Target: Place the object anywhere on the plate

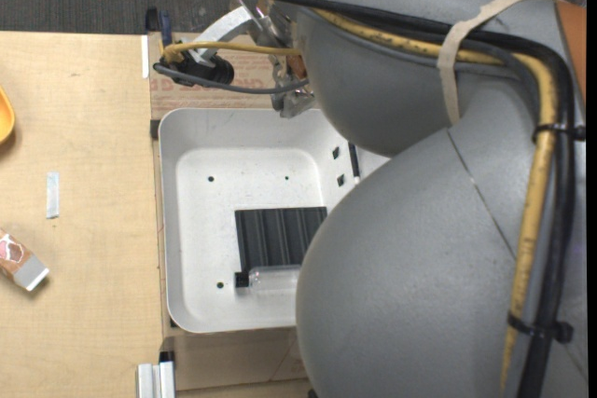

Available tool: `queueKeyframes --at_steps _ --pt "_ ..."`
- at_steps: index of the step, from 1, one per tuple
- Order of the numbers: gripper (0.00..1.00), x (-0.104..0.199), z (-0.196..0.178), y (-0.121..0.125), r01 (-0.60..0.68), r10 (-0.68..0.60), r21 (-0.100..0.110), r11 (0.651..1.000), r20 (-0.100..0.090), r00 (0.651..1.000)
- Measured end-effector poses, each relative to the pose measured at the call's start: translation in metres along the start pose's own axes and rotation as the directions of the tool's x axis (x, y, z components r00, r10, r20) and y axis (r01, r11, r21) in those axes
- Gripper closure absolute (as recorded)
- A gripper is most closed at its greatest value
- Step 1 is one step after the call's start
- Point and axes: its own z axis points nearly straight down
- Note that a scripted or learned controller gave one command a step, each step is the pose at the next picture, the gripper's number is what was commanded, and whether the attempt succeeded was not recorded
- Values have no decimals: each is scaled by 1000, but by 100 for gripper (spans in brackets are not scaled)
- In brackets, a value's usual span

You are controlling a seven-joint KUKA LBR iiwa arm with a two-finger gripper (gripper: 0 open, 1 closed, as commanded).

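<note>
A shallow white bin sits left of centre. On its floor lies a dark grey ribbed slab, flat, with its right part hidden under the arm. A small clear object with a black left end lies along the slab's front edge, touching it or nearly so. The arm's big grey body covers the right half of the view and the bin's right side. Whether the slab is the plate I cannot tell.
Yellow and black cables and a metal bracket hang over the bin's back rim. Left of the bin is a wooden bench top bearing an orange item, a small silver strip and a brown-and-white packet.
</note>
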Motion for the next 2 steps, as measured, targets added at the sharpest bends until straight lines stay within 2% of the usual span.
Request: queueKeyframes --at_steps 1,2 --pt "100 -40 77 -12 -159 159 0 987 1 987" --pt "100 -98 162 -49 -152 152 0 988 4 988"
